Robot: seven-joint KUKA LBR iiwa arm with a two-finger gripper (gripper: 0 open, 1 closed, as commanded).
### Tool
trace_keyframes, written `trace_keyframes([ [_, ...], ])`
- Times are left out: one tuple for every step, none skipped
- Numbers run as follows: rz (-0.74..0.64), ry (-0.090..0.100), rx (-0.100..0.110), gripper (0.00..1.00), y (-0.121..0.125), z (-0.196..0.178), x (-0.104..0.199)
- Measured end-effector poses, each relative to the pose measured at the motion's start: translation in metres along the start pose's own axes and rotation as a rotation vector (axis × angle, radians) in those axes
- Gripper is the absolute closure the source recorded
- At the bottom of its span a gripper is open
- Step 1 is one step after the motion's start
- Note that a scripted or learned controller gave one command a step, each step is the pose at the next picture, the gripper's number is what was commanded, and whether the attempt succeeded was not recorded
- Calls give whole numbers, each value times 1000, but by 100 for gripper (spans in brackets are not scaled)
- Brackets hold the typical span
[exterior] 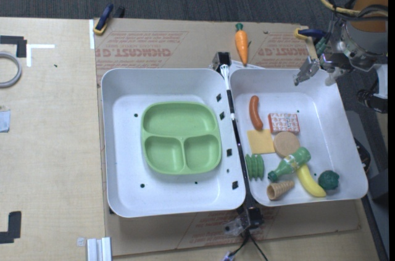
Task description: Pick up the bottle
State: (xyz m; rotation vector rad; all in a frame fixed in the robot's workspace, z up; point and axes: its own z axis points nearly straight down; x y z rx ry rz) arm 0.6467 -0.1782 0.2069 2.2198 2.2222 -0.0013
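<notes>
While the arm (364, 13) sits at the right bin's (336, 99) far right corner, the gripper (307, 73) hangs over that bin's far rim, pointing down and left toward the bin. Fingers look close together with nothing between them — narrow gap, though they're small and hard to read.

Bottle (289, 165) — green, lying on its side in the right bin, near the bin's front, cap end toward the front left. It's well apart from the gripper, across most of the bin.

Crowding around the bottle:
- cookie (286, 144) touching it on the far side
- banana (310, 182) just beside it on the right front
- cone (279, 189) just in front of it
- green ridged item (255, 166) to its left
- broccoli (329, 179) past the banana, near the right wall
- cheese (261, 142), sausage (255, 112) and red box (284, 123) further back

Open floor in the right bin is the far right part, below the gripper. Left bin (123, 105) holds a green tray (181, 137). Carrot (241, 42) lies on cardboard behind the bins.
</notes>
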Motion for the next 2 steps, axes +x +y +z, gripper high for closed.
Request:
trace_keyframes([
  [-3, -2, -1, 100, 1, -10, 0],
  [-307, 0, 0, 100, -81, -26, -44],
])
